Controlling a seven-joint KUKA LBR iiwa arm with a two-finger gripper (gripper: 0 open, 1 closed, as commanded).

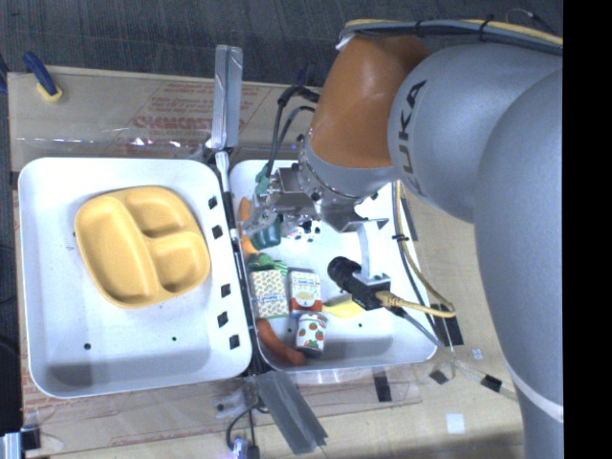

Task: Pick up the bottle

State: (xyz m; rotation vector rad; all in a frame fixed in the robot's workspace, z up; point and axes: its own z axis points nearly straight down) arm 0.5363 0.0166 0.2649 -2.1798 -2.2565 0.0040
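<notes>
Camera view
Arm: reaches in from the right, low over the right bin.
Gripper: at that bin's upper left corner, near the divider; open or shut, cannot tell.
Bottle: none picked out for certain among the clutter.
Right bin contents: small cartons, a can, an orange piece.
Left bin: yellow divided tray inside.
Worktop: carries both bins.
</notes>
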